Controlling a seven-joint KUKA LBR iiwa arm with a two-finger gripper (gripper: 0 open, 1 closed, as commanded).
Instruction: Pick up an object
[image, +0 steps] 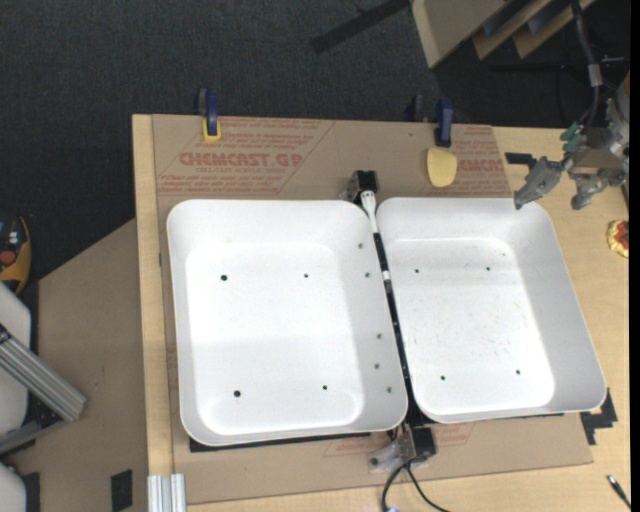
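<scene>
My gripper (556, 190) hangs at the far right, just beyond the back right corner of the right bin (560, 262). It is open, its two grey fingers (529, 187) spread apart with nothing between them. A pale yellow object (441, 166) lies on the brown board behind the right bin, to the gripper's left and outside both bins. The left bin (180, 300) sits beside the right one; both show white floors with small dark dots.
A black bar (378, 262) runs between the two bins. Two blue clamps (208, 104) hold the board's back edge. A small red and yellow thing (619, 237) sits at the right edge, below the gripper. Cables trail at the front.
</scene>
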